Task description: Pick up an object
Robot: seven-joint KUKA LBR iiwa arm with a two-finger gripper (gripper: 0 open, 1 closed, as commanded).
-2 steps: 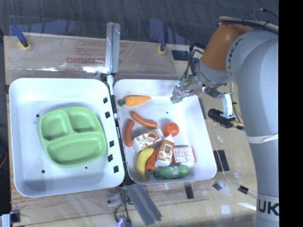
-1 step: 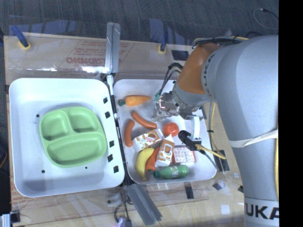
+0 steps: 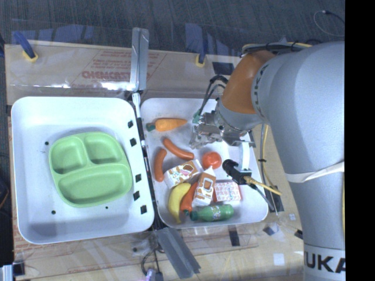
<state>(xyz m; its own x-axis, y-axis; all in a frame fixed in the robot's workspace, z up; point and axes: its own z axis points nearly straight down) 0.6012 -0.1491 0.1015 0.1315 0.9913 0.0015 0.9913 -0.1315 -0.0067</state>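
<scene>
Claw point(image 3: 206, 132) hangs low over the right bin point(image 3: 258, 215); how far it is open I cannot tell, and nothing shows held in it. Just beside it lie a sausage point(image 3: 178, 148), a carrot point(image 3: 169, 124) and a tomato point(image 3: 211, 159); a banana point(image 3: 176, 199) lies farther off. Judging by this, the pick is not yet done.
</scene>
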